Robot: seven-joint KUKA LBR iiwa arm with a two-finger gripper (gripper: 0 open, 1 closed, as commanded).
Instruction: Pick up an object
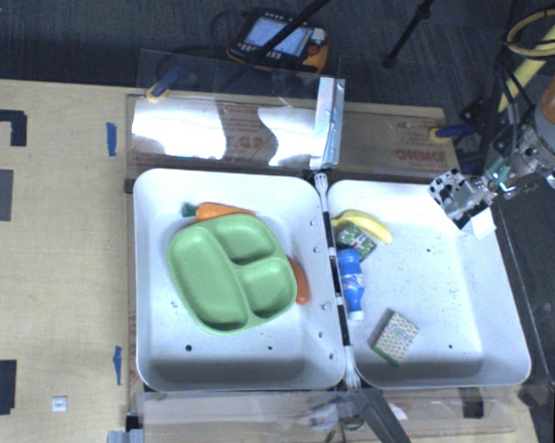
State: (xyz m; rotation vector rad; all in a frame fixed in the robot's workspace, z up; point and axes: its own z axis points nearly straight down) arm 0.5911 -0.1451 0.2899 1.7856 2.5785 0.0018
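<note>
The gripper [460, 198] hangs over the upper right corner of the right bin [458, 297]; whether it is released or clenched, I cannot tell. Well apart from it, against the bin's left wall, lie a banana [365, 224], a blue bottle [350, 279] and a speckled sponge block [395, 336]. The sponge looks light and soft, probably best pinched across its narrow sides.

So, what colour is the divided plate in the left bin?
Light green. The plate shows best in the camera view, lying in the left bin.
</note>
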